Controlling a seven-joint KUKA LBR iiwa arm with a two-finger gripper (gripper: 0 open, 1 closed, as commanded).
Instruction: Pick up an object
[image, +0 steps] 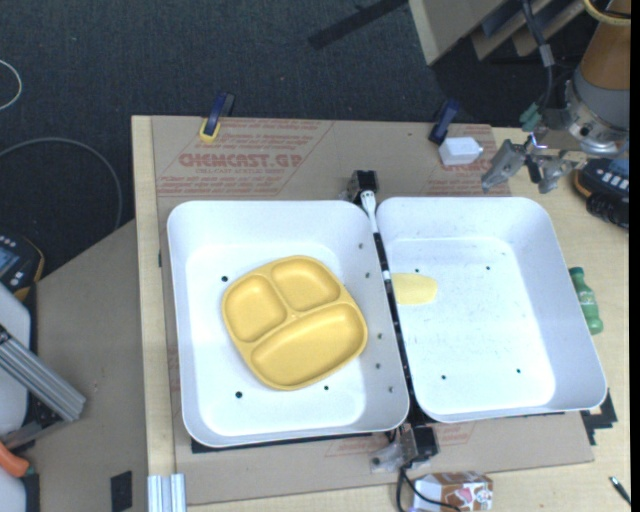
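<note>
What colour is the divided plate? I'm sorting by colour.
Yellow; the plate shows clearly in the camera view.

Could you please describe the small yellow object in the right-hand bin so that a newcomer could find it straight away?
Start at the right white bin of the two on the bench. Along its left wall, beside the seam between the bins, lies a small pale yellow piece. Unlike the large yellow divided plate in the left bin, it is small, flat and has no compartments.

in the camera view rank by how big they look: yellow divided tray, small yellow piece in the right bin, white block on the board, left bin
1. left bin
2. yellow divided tray
3. small yellow piece, slightly larger than the next
4. white block, though it lies farther from the camera, so that last pair is unsure
</note>
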